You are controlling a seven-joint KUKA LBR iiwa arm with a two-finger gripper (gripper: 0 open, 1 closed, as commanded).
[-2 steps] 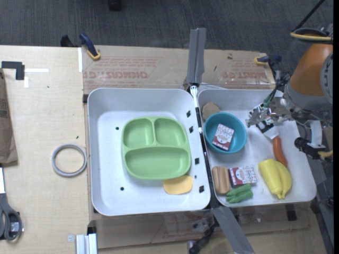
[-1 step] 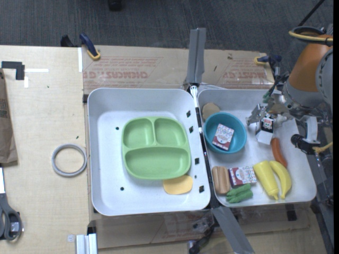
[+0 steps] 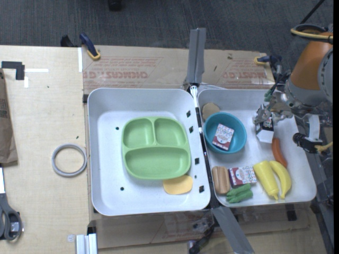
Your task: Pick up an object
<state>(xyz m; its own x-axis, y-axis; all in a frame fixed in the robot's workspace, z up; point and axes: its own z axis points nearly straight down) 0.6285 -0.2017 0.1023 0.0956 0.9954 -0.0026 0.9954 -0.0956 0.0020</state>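
I see gripper (image 3: 264, 121) low over right bin (image 3: 302, 194), beside carrot (image 3: 279, 152). Blue bowl (image 3: 225, 133) holds red-and-white packet (image 3: 223, 136), print unreadable. Cardboard (image 3: 127, 70) lettering reversed, illegible.

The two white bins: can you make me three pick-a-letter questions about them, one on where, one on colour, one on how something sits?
1. Where is the green divided plastic plate?
A. left bin
B. right bin
C. bare bench

2. What colour is the round bowl?
A. red
B. blue
C. black

3. How does the small red-and-white packet sit?
A. under the plate
B. on the bananas
C. inside the bowl

A: the plate lies in the left white bin.
B: the bowl's rim is blue.
C: the bowl's rim rings the packet.
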